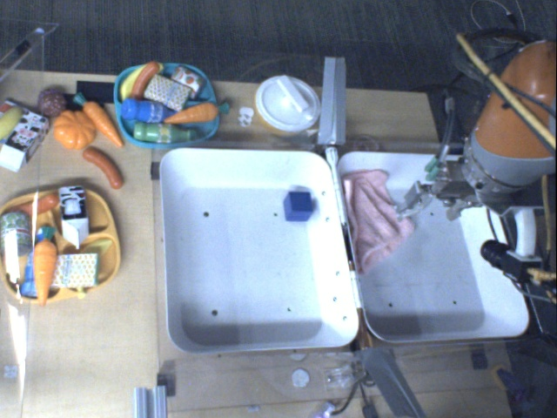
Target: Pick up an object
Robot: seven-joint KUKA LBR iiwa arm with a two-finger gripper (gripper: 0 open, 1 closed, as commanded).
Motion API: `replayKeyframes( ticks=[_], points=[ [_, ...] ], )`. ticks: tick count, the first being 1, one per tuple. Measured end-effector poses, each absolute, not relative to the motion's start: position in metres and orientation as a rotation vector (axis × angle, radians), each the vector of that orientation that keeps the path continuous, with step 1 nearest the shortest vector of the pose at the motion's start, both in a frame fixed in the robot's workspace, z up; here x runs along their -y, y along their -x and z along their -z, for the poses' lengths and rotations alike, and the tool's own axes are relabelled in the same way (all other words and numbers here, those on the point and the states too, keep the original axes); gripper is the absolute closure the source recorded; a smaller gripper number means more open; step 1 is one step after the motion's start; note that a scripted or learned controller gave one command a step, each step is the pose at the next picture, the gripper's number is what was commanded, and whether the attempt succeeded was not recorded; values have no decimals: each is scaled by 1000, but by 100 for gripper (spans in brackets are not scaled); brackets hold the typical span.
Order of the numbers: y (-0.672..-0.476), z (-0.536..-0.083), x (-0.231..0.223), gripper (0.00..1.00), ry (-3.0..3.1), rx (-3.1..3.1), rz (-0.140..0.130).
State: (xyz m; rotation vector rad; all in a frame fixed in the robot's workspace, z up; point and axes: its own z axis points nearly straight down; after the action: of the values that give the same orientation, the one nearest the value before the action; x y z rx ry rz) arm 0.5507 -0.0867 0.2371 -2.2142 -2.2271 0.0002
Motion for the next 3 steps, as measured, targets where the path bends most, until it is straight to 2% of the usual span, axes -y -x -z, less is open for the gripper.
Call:
replayKeyframes(
  ticks=[1,2,3],
  points=[
    [-568,-97,103,0,2254,2196,9],
    [-621,-91,122,0,2055,2392,14],
    [-646,-91,90,0,1960,2472,11]
  ],
)
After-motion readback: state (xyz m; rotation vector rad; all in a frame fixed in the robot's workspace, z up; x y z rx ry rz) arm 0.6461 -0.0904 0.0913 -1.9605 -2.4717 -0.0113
